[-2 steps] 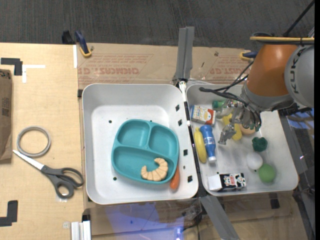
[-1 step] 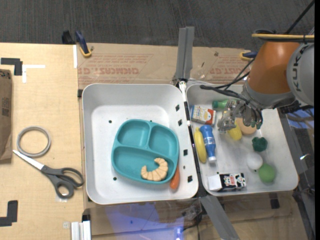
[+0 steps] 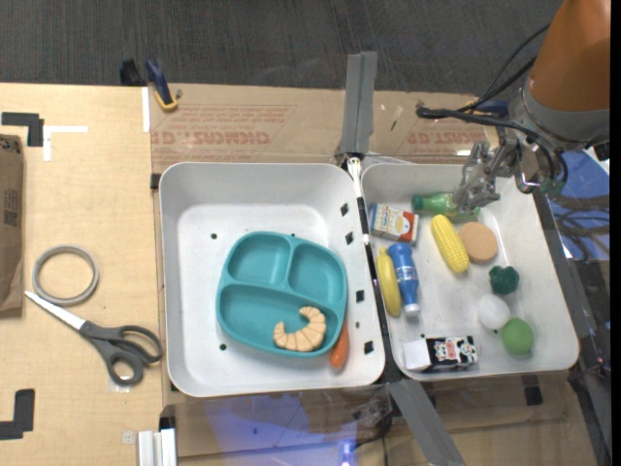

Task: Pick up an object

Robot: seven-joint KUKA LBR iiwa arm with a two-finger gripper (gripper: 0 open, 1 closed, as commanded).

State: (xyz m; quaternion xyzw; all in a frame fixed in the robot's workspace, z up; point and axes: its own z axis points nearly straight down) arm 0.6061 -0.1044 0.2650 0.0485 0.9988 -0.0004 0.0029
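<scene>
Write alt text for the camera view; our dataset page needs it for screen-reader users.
A grey robot arm's gripper hovers over the far end of the right white bin, above toy food including a yellow corn cob and a blue bottle. The left white bin holds a teal divided plate.

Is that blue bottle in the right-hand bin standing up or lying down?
Lying down. The blue bottle rests lengthwise on the right bin's floor, its full side showing, beside the banana.

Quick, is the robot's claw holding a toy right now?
Gripper: over the back of the right bin, just above the green bottle; whether it holds anything cannot be told.
</scene>
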